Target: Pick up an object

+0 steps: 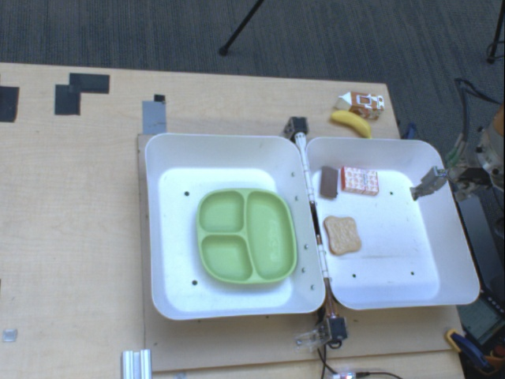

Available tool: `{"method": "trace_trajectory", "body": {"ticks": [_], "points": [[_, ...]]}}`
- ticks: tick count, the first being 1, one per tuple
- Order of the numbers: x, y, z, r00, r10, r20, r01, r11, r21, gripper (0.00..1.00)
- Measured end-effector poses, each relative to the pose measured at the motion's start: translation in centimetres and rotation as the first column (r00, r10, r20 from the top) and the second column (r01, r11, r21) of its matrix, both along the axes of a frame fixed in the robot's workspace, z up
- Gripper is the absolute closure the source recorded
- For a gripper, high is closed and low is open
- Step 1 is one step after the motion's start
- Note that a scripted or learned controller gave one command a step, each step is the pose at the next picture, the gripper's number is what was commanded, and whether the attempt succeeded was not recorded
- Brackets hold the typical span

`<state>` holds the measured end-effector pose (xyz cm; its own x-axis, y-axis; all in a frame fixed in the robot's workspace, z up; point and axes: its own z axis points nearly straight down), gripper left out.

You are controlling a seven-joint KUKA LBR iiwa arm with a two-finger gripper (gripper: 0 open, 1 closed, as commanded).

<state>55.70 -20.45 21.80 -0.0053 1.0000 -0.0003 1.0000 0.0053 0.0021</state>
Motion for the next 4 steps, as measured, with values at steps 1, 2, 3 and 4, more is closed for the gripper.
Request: {"method": "trace_trajectory", "body": {"ticks": [1, 2, 3, 4], "points": [[-7.1, 6.0, -12.4, 1.000, -0.002, -0.006, 0.002, 1.000, 0.003, 0.00], [-6.8, 5.9, -11.2, 1.000, -0.002, 0.003, 0.002, 1.000, 0.001, 1.00], [-6.9, 5.9, -11.2, 1.000, -0.002, 0.002, 0.002, 1.000, 0.001, 0.00], [-6.7, 5.9, -10.1, 1.000, 0.000, 0.005, 0.000, 1.000, 0.001, 1.00]]}}
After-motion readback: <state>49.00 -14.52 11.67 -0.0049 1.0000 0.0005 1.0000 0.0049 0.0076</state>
